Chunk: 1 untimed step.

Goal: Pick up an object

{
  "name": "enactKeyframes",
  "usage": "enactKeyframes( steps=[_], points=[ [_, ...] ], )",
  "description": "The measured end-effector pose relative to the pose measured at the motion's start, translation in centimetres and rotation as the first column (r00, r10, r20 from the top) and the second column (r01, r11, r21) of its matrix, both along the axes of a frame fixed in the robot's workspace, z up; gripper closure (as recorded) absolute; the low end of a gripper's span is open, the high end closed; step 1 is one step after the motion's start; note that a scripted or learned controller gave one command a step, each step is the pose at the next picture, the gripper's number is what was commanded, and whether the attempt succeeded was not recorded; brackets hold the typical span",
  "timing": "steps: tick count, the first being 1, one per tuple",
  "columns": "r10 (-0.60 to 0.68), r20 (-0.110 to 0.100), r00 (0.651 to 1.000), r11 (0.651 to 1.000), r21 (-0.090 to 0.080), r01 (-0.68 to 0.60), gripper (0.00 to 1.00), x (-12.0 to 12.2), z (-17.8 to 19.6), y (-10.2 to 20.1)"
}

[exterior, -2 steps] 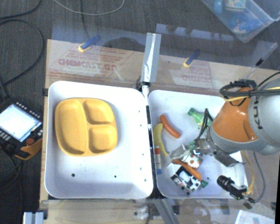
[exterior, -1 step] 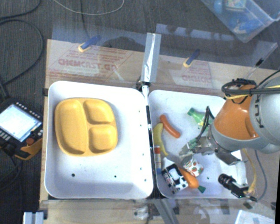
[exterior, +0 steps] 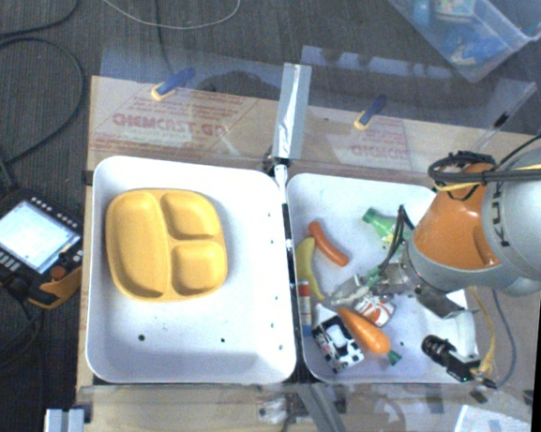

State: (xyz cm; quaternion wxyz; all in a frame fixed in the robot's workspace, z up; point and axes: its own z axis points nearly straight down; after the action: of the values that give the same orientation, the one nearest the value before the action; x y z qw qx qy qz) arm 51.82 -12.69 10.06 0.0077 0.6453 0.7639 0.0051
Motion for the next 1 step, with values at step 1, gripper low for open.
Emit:
enactKeyframes(
  steps=[1],
  points=[
    [-0.012, 0.006, 1.000, 1.000, -0.008, 0.012, 0.00, -2.25, -0.94, 1.28]
  ],
)
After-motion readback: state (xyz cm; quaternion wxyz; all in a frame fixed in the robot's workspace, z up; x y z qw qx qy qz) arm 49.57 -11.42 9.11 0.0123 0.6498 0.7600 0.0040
